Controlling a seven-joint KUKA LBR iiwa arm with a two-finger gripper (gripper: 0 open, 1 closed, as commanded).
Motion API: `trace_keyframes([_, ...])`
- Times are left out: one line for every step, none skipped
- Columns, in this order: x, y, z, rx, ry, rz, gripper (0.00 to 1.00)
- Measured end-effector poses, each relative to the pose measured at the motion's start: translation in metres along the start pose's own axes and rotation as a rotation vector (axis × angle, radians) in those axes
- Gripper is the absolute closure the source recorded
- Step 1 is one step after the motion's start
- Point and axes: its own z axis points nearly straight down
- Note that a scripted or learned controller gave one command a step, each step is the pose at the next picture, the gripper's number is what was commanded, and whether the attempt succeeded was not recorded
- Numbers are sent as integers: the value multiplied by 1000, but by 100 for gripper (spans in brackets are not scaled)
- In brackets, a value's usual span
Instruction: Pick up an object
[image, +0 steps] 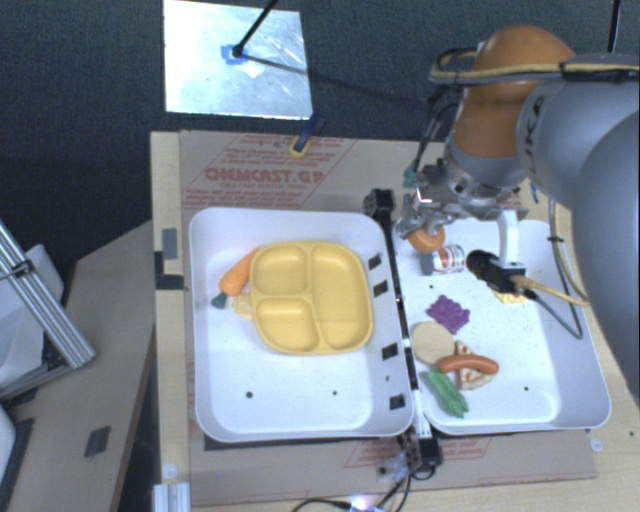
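The pincer (428, 222) is down in the right bin (575, 400), right above a small orange toy (428, 240); I cannot tell its grip, so closing firmly comes next.

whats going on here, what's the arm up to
A grey arm with an orange band reaches in from the right, its gripper down at the far left corner of the right white bin, right over a small orange object. Nothing is visibly held. That bin also holds a small can, a purple grape bunch, a hot dog and a green pod. The left white bin holds a yellow divided plate and a toy carrot.
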Motion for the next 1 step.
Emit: trace_keyframes([-15,-1,-10,-2,0,4,100])
